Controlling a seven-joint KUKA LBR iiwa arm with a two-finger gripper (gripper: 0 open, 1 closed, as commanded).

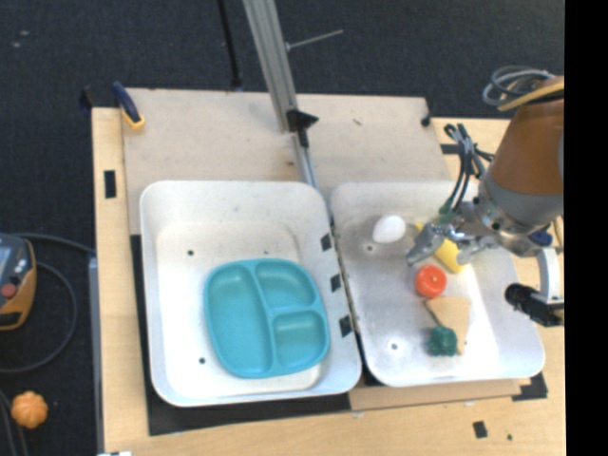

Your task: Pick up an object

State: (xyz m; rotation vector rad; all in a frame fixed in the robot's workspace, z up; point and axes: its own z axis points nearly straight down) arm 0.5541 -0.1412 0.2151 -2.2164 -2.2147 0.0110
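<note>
Bench with two white bins; gripper sits low in the right bin over a yellow object. Can't tell whether it's clenched. Approach step, I'd say: next needs a clean close, then lift.

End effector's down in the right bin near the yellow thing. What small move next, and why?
Probably lower the end effector slightly onto the yellow object and close. It sits right over that piece, with the red object just below in the view and the white egg-shaped one to the left, so sideways travel risks nudging them.
</note>
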